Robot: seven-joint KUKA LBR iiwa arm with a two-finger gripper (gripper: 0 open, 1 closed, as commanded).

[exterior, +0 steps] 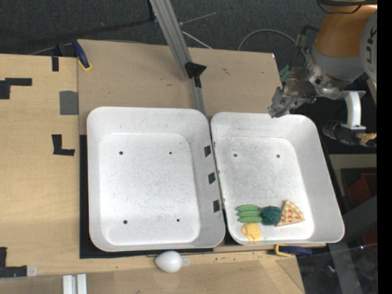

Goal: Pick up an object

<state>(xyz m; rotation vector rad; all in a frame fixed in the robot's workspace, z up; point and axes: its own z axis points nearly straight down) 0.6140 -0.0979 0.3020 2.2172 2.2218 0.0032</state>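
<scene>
Gripper (277, 109) at far rim (245, 116), toys (268, 214) well apart

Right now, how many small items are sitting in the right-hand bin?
4, clustered at its near edge: green pods, a dark green piece, a yellow piece and a waffle-like wedge. Others may hide beneath.

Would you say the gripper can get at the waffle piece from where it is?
Probably yes. The gripper hangs over the right bin's far rim, and nothing stands between it and the waffle piece, though the dark green toy touches that piece's left side.
</scene>
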